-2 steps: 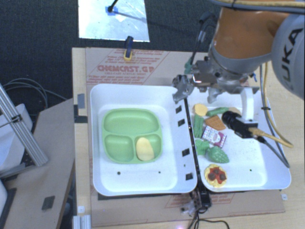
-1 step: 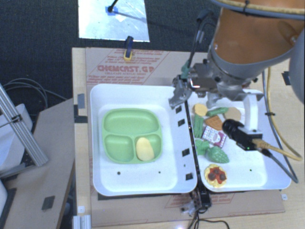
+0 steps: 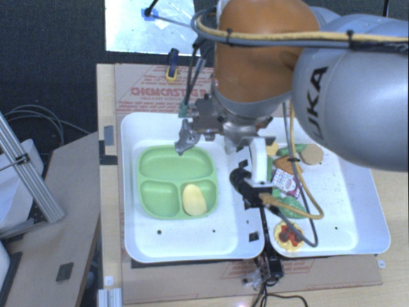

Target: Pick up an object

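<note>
A green divided tray (image 3: 167,165) lies in the left white bin (image 3: 147,242). A pale yellow oval object (image 3: 195,199) rests in the tray's lower right compartment. My gripper (image 3: 184,141) hangs over the tray's upper compartment, near its far rim, and I see nothing in it. The big orange and grey wrist hides the far part of both bins. In the right bin (image 3: 358,229) lie a tan round piece (image 3: 312,153), a small printed packet (image 3: 285,181), a green item (image 3: 293,208) and a small yellow dish with red bits (image 3: 289,235).
Both bins sit on a cardboard sheet (image 3: 144,91) on the bench. A divider wall (image 3: 241,232) separates the bins. A yellow and blue clip (image 3: 172,66) lies behind the left bin. A metal frame (image 3: 25,171) stands at the far left.
</note>
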`<state>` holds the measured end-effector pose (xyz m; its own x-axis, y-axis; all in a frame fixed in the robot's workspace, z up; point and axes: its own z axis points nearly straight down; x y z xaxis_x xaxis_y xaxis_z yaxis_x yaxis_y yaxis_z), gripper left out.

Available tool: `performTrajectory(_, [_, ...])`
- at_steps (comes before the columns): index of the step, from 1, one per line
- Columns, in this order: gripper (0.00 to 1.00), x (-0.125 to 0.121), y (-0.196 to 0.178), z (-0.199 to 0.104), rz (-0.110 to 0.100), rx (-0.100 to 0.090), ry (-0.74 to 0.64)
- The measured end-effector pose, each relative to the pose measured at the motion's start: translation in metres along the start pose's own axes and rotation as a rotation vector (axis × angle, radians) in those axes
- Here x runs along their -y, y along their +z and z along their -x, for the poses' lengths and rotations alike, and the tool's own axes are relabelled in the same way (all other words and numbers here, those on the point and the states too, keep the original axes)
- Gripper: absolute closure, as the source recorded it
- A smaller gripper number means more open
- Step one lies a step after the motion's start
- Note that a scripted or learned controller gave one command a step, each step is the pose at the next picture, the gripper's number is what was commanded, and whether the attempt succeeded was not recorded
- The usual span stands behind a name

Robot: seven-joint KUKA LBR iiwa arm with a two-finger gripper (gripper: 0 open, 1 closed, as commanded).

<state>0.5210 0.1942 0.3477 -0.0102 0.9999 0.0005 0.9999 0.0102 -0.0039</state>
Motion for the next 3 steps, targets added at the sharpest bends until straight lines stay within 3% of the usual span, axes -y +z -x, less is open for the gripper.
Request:
performTrajectory(1, [0.0, 0.037, 0.1, -0.029, -0.007, 0.003, 0.003])
performTrajectory(2, [0.0, 0.006, 0.043, 0.143, 0.013, 0.005, 0.026])
performTrajectory(3, [0.0, -0.025, 0.11, 0.055, 0.002, -0.001, 0.0])
